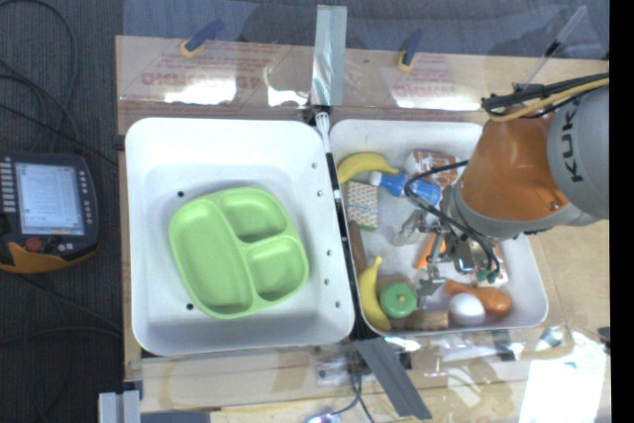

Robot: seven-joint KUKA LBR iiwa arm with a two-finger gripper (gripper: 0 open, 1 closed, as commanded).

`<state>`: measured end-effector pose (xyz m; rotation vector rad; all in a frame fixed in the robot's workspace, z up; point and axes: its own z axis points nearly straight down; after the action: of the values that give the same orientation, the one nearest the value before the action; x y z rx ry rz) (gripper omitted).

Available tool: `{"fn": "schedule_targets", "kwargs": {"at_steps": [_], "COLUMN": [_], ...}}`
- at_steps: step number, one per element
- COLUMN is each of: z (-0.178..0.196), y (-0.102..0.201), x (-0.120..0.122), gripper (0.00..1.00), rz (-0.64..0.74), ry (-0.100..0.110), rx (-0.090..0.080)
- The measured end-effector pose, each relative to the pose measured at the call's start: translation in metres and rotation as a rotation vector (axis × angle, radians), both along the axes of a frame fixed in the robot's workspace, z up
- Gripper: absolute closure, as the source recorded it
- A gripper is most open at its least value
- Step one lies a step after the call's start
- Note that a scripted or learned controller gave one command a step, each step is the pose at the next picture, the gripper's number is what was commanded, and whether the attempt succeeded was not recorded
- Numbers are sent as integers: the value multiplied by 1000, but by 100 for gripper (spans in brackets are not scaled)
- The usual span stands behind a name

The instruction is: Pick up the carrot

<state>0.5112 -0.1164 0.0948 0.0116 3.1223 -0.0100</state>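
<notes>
The grey arm (584, 154) reaches in from the right, its orange band (505, 178) angled downward above the wrist, with the end effector (458, 258) lowered at its tip.

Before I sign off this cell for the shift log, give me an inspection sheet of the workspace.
Surface: wooden bench bearing two white bins side by side.
Job's things: carrot, a thin orange piece in the right bin, partly under the arm.
Clutter: green divided tray in the left bin; two bananas, white egg, green round piece.
Grippers: pincer low over the right bin, fingers unclear.
Cables: black and yellow lines on the arm.
Surroundings: pendant on grey floor.
</notes>
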Motion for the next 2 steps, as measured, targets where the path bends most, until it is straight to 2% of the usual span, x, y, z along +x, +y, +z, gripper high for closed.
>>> {"fn": "schedule_targets", "kwargs": {"at_steps": [1,2], "z": [12,116], "y": [1,66], "x": [3,-4], "gripper": [100,100], "rz": [1,165], "ry": [-6,11], "rx": [-2,5]}}
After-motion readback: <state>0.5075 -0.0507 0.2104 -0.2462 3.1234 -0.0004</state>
